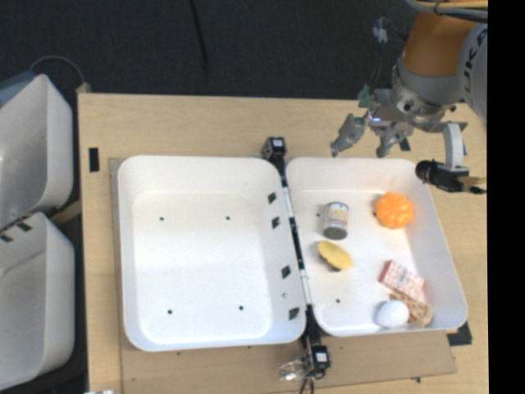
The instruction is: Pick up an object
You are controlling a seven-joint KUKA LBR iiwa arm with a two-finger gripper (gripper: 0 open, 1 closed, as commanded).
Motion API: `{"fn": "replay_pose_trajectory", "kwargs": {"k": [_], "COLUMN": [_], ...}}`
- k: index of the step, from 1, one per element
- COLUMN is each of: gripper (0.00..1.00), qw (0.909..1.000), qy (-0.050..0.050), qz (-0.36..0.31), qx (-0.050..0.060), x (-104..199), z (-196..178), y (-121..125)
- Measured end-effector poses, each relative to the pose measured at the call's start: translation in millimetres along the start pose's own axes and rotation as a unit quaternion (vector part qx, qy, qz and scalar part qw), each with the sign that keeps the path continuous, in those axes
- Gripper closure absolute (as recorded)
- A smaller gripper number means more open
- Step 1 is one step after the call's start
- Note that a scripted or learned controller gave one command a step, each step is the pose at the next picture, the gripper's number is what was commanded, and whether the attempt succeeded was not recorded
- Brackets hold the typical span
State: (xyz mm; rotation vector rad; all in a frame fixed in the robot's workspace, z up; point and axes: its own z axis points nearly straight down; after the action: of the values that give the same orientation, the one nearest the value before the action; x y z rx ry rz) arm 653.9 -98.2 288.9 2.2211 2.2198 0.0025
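**Overhead: arm above far edge of right bin, five items inside**

Overhead, slanted view of a pale wood worktop (197,125) carrying two shallow white bins joined along a black-clipped seam.

Left bin (135,179): white floor with four small dark dots, nothing else seen in it.

Right bin (439,249), contents:
- Small metal can (334,219), near the seam, in the far half. Looks upright, though the slant makes it hard to be sure.
- Yellow lump (335,256), soft-looking, just in front of the can, lying flat.
- Orange ball-like object (394,210), rumpled surface, near the far right corner, well apart from the can.
- Pink-and-white patterned packet (403,280), lying tilted toward the near right corner.
- White ball (392,313), in the near right corner, touching a tan, crumpled piece (418,310) that lies between it and the bin wall. What the tan piece is cannot be told.

Arm: grey with an orange band (439,35), entering from the right. Gripper (373,140) hangs above the bin's far rim, over the worktop edge rather than over any item. Jaws spread apart, nothing between them. All five items rest on the bin floor, untouched; the nearest to the gripper are the can and the orange object.

Black fittings sit at both ends of the seam.
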Motion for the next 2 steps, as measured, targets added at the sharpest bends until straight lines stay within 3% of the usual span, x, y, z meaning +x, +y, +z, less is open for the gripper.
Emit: {"fn": "replay_pose_trajectory", "kwargs": {"k": [1,2], "gripper": [0.00,0.00], "qw": [1.0000,1.0000], "qy": [0.000,0.000], "qz": [0.002,0.000], "qx": [0.009,0.005], "x": [-29.8,-14.2], "z": [156.8,190.8], "y": [-35.7,-95.1]}}
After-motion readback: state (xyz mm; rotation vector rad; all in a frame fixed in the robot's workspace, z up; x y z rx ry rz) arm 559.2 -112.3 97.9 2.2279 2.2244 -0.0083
